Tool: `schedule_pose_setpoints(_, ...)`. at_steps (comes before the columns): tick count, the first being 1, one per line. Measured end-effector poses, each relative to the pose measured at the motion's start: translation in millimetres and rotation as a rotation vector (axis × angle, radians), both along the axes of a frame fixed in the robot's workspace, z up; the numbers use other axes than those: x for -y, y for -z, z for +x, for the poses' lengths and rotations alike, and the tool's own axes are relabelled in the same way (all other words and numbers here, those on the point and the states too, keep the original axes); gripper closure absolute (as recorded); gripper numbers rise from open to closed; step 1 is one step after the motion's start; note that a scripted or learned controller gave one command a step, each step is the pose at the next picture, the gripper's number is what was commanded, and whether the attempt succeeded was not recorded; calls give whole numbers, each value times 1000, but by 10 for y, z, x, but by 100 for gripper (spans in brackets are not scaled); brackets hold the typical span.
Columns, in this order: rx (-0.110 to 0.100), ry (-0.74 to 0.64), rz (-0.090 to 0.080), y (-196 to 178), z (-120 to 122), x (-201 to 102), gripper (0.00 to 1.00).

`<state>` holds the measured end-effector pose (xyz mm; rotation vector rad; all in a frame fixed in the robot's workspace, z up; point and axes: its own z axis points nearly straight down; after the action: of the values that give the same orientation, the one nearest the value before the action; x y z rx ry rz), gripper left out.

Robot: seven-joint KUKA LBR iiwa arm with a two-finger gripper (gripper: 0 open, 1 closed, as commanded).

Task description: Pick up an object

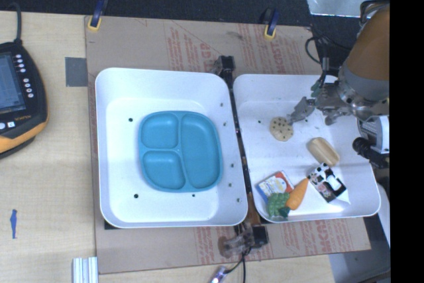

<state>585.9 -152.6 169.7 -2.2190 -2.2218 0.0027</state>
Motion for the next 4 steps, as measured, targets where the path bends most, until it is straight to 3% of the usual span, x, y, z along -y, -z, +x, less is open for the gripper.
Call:
schedule_pose_setpoints(1, -3, -4, 0, 790, 175, -305, 0)
schedule_pose_setpoints(2, 3, -5, -1, 646, 199, -288, 100)
schedule_pose_setpoints(3, 2, -5, -1, 648, 198, -288, 0)
schedule_pose_setpoints(4, 0, -2, 1, 779, 497, -352, 0)
